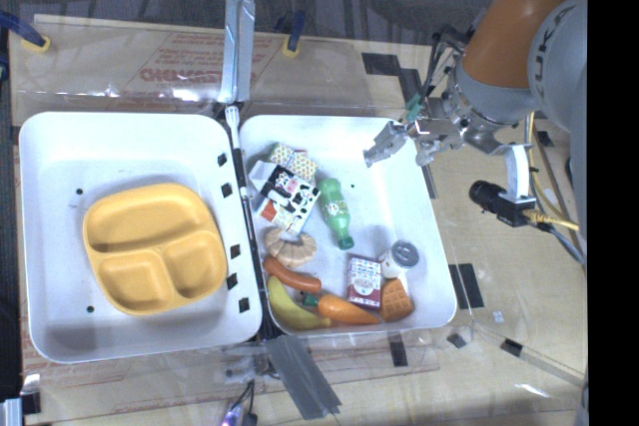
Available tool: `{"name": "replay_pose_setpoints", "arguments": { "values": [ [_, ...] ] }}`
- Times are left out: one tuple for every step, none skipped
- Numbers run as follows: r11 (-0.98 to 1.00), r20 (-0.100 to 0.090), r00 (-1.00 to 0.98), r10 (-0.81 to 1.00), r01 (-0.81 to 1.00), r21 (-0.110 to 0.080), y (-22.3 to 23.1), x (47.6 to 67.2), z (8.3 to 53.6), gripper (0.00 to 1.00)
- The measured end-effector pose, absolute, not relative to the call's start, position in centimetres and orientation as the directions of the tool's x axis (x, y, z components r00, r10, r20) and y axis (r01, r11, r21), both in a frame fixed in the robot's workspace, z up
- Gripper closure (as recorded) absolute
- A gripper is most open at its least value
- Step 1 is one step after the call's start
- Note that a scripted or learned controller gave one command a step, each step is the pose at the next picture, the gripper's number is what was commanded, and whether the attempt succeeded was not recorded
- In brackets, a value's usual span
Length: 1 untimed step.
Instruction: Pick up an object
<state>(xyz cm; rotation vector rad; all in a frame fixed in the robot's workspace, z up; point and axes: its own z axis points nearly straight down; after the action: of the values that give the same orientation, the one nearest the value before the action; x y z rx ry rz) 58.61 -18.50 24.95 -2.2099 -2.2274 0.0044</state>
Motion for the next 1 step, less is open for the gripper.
{"name": "replay_pose_setpoints", "arguments": {
  "values": [
    [-0.031,-0.007,0.032,0.999,0.999,0.03,-14.12,58.74,12.58,0.0]
  ]
}}
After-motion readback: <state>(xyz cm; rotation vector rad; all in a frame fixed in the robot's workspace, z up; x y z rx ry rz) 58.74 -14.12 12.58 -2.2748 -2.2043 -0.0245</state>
